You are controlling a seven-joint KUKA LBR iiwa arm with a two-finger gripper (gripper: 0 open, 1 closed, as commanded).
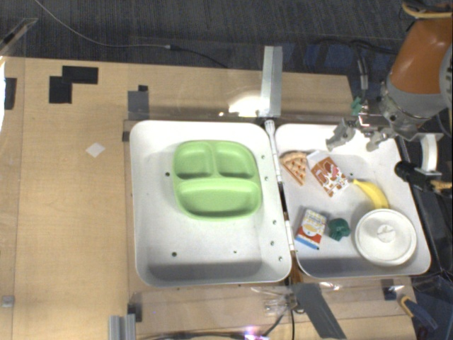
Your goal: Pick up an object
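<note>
Red-and-white flat snack packet (330, 175), my likeliest target, lies tilted in the right white bin (423, 264) between a pizza-slice toy (295, 166) and a yellow banana (373, 193), with my gripper (357, 137) hovering open-fingered and empty just above it, so I fear a descent could pinch its neighbours or skid off the slick wrapper.

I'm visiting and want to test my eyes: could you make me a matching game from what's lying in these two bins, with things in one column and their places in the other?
Things:
1. green divided plate
2. banana
3. white bowl
4. pizza slice toy

Places:
A. near corner of the right bin, on the arm's side
B. alone in the left bin
C. right bin, against the wall dividing the bins
D. right bin, just above the white bowl in the camera view

Pairs: 1-B, 2-D, 3-A, 4-C
</note>
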